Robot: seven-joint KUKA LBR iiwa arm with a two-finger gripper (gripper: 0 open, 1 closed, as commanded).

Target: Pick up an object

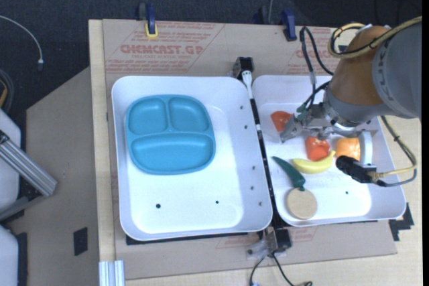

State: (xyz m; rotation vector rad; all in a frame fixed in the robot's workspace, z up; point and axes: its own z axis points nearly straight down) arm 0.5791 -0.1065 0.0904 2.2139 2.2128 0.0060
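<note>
Hanging low over the right bin, the gripper sits at the end of the arm, which reaches in from the right and covers much of that bin's far half. How far the pincer stands apart cannot be told from this slanted view, and nothing can be seen clamped in it.

Directly below the gripper, on the side toward the near rim, lies a red-orange piece, apparently the closest candidate for a pick; whether the metal touches it is not clear. A second red piece lies just beside the gripper on its left, toward the divider between the bins. An orange fruit sits just to the right of the red-orange piece, partly under the wrist.

The yellow banana lies a little nearer the front, its long axis running roughly left to right, curving up at the right end. A green pepper runs diagonally from upper left to lower right, touching the banana's left end. A tan disc rests near the front rim.

The left bin holds a blue divided plate, well apart from the gripper.

Judging from this layout, a short drop rather than a sideways move would bring the gripper onto the red-orange piece.
</note>
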